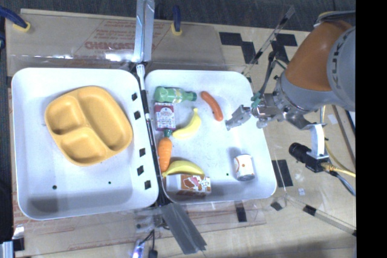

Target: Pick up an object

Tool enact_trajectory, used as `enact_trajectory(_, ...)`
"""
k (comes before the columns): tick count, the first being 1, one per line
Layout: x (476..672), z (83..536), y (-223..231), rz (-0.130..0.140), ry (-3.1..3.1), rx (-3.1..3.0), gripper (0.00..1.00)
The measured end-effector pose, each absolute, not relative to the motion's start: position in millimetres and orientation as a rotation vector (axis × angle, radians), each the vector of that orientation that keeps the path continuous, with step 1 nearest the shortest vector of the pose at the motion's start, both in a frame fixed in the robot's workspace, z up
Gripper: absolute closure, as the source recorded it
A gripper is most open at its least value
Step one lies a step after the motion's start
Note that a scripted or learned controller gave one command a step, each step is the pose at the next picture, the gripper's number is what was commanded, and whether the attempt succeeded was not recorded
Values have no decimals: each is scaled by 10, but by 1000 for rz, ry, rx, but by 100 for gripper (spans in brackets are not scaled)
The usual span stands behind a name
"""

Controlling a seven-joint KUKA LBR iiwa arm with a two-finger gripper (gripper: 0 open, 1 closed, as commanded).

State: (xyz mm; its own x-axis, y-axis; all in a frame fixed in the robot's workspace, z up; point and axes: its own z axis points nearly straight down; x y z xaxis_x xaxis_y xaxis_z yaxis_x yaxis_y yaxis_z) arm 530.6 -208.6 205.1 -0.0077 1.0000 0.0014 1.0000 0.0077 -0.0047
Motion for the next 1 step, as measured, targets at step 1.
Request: enact_trajectory(1, 5948, 916, -1978, 1, -2384, -2044, 0)
